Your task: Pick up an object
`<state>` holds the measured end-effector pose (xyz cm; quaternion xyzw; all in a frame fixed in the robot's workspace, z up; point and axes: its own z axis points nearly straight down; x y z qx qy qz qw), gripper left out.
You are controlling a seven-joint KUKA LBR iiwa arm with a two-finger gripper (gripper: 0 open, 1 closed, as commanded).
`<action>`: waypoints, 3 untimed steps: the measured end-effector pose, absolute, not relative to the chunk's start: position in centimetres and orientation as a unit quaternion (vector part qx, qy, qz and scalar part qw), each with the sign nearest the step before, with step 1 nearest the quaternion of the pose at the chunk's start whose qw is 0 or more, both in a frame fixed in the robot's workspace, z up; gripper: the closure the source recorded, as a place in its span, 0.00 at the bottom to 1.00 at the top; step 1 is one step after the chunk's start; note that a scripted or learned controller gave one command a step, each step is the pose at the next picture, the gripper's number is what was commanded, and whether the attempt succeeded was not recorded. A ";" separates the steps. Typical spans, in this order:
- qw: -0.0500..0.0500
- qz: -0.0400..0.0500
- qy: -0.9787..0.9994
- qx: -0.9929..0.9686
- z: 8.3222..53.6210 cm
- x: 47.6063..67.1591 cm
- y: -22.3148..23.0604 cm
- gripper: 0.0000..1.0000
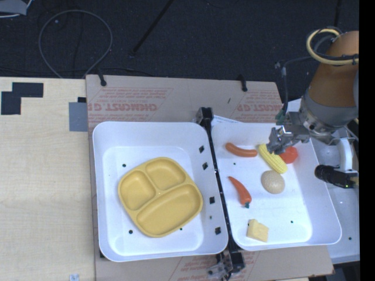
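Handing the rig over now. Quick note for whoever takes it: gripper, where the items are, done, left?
Gripper: low over the right bin, at the corn cob's top end, beside the tomato; finger state unclear.
Right bin also has a sausage, chili pepper, potato, cheese wedge.
Left bin: yellow divided plate.
Done: nothing lifted.
Left: grasp and lift one item.

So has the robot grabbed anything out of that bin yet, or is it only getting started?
Nothing looks picked up yet: the sausage, chilli, potato and cheese all lie on the floor of the right bin. In hand: the gripper is low at the corn and tomato. Whether it has closed on either I cannot tell. Still left: the grab and lift.
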<state>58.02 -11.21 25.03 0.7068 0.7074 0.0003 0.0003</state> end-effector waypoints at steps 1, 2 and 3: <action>-0.002 0.000 0.709 0.706 25.6 57.6 -6.1 1.00; -0.002 0.000 0.709 0.705 25.4 58.3 -0.3 1.00; -0.002 -0.001 0.709 0.705 24.4 57.1 4.5 1.00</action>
